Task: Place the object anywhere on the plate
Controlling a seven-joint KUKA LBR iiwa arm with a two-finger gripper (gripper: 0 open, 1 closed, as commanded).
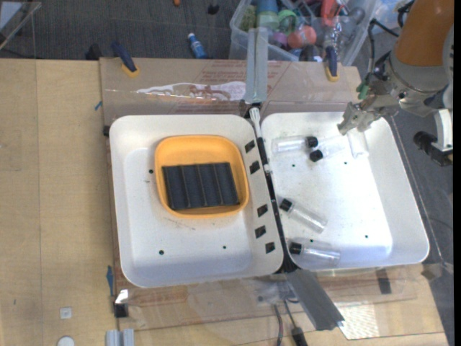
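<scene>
An orange plate [164, 157] sits in the left white bin [137, 251]. A black ribbed block [200, 186] lies flat on the plate and covers most of its floor. My gripper [353, 120] hangs over the far right part of the right bin [403, 229], well apart from the plate. A clear tube [357, 145] lies just below the gripper; I cannot tell whether they touch. Other clear tubes with black caps lie in the right bin: one at the back [292, 145], one in the middle [304, 215] and one at the front [319, 251].
A loose black cap [315, 155] lies near the back tube. A ridge with black clips [261, 193] divides the two bins. Behind the bench stands a clear tub of coloured toys [310, 9]. The arm's orange band [425, 13] looms at the top right.
</scene>
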